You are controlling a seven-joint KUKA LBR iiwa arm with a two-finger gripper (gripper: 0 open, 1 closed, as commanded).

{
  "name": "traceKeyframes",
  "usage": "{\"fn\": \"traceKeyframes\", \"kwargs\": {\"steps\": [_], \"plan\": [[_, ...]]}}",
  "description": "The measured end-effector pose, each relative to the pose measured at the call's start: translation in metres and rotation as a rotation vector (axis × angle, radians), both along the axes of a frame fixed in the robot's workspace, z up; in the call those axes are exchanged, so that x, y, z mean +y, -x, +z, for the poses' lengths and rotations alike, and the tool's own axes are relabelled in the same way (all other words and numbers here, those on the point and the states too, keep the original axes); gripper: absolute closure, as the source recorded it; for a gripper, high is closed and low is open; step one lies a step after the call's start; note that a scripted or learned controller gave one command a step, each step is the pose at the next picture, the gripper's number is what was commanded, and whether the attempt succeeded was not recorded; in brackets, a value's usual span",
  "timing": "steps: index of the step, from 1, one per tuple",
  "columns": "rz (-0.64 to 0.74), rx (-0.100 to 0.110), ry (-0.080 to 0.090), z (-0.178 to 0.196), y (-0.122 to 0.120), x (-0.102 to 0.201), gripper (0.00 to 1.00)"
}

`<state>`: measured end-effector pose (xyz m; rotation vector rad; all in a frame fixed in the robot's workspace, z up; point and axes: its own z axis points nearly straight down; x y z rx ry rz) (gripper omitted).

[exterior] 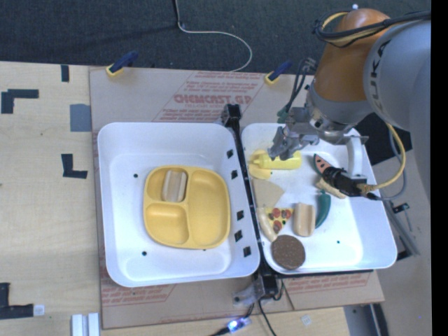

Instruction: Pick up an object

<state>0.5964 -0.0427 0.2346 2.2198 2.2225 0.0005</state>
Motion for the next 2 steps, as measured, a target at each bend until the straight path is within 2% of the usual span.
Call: {"fn": "traceKeyframes", "kwargs": {"steps": [1,2], "plan": [[0.001,0.003,0.000,-0.007,0.000,0.013,1.00],[0.000,0.001,0.000,-0.005,-0.009,0.000,1.00]]}}
